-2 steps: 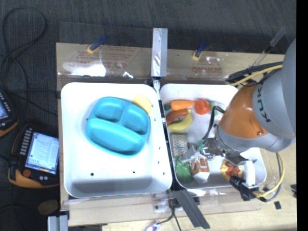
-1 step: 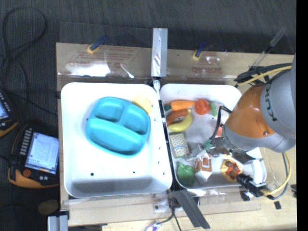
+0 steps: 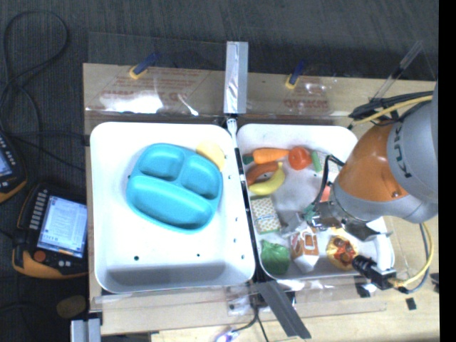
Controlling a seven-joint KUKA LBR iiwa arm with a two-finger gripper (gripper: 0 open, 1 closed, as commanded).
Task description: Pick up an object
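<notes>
Orange-banded arm (image 3: 385, 173) covers its hand over the right bin (image 3: 299, 130); grip state cannot be told.

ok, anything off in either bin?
Mostly fine. The blue divided tray lies skewed in the left bin, a yellow piece wedged at its corner. The right bin is a cluttered pile; nothing spilled out.

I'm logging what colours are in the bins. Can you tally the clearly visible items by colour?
Blue: 1, the divided tray in the left bin
Yellow: 2, a yellow piece by the tray and a banana
Orange: 1, a carrot
Red: 1, a tomato
Green: 1, a leafy vegetable
Total: 6
</notes>
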